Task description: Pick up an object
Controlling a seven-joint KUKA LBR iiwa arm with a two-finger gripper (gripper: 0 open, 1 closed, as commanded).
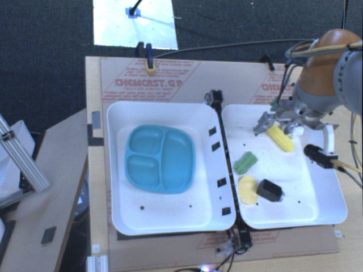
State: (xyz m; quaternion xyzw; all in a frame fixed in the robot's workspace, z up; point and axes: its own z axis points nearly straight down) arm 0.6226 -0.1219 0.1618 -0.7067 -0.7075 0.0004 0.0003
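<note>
A yellow corn-shaped piece [282, 139] lies slantwise in the upper part of the right bin [329, 208]. My gripper [279, 127] hovers right over its upper end, open, with one grey finger [262, 123] to its left and the other to its right. The piece rests on the bin floor between them, and I see no grip on it. Lower in the same bin lie a green ridged piece [245, 162], a pale yellow piece [247, 189] and a black block [270, 190], these last two side by side.
The left bin [113, 208] holds a blue divided plate [160, 158]. A black hinged divider [222, 163] runs between the bins. The arm [329, 67] comes in from the upper right over the right bin's far corner.
</note>
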